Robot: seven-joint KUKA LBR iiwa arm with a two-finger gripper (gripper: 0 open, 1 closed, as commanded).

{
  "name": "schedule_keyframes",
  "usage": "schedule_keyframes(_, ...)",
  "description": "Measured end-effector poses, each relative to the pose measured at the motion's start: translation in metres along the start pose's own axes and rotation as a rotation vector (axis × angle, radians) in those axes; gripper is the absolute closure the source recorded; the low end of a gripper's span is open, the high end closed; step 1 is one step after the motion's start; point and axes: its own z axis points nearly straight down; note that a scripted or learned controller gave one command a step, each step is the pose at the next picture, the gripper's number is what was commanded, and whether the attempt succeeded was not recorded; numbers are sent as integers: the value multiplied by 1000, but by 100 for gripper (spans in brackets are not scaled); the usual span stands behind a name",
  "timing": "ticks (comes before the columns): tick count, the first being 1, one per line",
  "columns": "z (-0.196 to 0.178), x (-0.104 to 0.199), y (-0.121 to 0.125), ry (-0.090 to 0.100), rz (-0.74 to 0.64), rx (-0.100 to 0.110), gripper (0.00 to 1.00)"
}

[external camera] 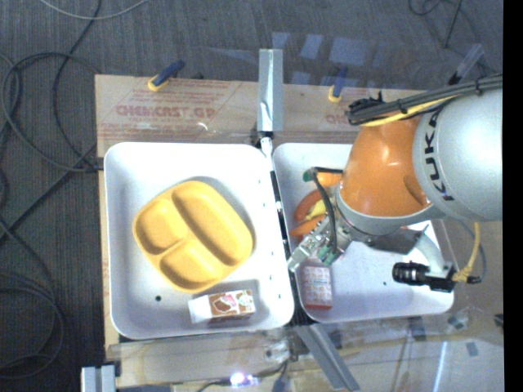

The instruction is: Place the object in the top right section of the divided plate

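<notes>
The arm [392,170] reaches in from the right of the frame and hangs low over the right bin [368,296], its orange band covering most of that bin's upper half. The gripper [315,250] sits at the bin's left edge, close to the wall shared with the left bin [118,243]. The wrist hides its tip, so I cannot tell whether it is apart, together, or clamped on anything.

Just below the gripper lies a small bottle [316,286] with a reddish label, near the lower left corner of the right bin. Its long axis runs nearly up and down the frame, and its clear upper end points toward the gripper, touching or just under it. This looks like the thing being picked, though contact is not clear. A second candidate, an orange item [309,207], peeks out beside the arm in the upper left of the same bin, mostly hidden.

The yellow plate [194,233] rests in the middle of the left bin, turned at a slant, so its sections lie diagonally. The top right section is probably the long one toward the frame's centre, nearest the shared wall, which keeps the carry short. A small box [222,305] lies flat below the plate, well clear of the path.

By my reading the pick is not yet done.
</notes>
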Motion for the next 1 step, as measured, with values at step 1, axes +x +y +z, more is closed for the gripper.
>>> schedule_keyframes(1, -7, 128, 121, 1, -262, 0, 100)
